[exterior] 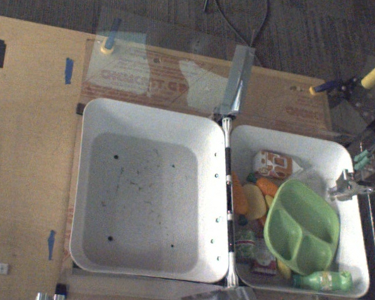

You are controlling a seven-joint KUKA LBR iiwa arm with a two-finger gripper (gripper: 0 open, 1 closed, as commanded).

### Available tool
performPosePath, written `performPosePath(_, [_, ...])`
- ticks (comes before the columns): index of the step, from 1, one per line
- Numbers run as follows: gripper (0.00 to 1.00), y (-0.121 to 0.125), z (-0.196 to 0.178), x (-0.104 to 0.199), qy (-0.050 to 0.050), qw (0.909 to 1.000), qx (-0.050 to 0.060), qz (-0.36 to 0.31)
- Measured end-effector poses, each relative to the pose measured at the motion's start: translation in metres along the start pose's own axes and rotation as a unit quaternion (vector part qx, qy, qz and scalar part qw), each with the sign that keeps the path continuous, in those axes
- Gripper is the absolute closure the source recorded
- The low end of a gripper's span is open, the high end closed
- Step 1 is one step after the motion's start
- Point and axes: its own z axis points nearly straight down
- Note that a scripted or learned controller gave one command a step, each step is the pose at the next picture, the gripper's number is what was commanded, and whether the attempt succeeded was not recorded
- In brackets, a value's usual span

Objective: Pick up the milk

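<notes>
White bins, two, side by side; the right bin (365, 234) holds all the clutter. Landmark: green divided tray (302, 227), tilted in the middle of that bin. Milk (273, 164) = small white carton with orange/red print, lying on its side just behind the tray's far-left edge, near the bin's back wall. Looks partly tucked against the tray rim, contact unclear. Left of the tray: orange and yellow toy food pieces (254, 197), heaped along the divider. Front of the tray: green bottle (322, 280) lying flat by the near wall. Gripper (351, 185) sits at the tray's far-right side, over the bin's right rim, well apart from the milk. Finger state: cannot tell, too small and blurred.

Step in hand, as I judge it: approach, nothing grasped yet. To do it well: travel left across the tray's back edge, stay high enough to clear the raised rim, descend on the carton's narrow width. Risk: a finger catching the tray rim or the orange piece just in front of the carton.
</notes>
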Motion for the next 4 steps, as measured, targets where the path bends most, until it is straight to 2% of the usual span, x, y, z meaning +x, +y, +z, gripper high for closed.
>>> performPosePath(1, [1.0, 0.035, 0.17, 0.005, -0.002, 0.9961, -0.007, -0.087])
performPosePath(2, [0.0, 0.035, 0.17, 0.004, -0.003, 0.9962, -0.007, -0.087])
performPosePath(3, [0.0, 0.114, 0.193, -0.009, -0.004, 0.9989, 0.0, -0.046])
performPosePath(4, [0.0, 0.136, 0.194, -0.018, 0.003, 0.9978, 0.032, -0.059])
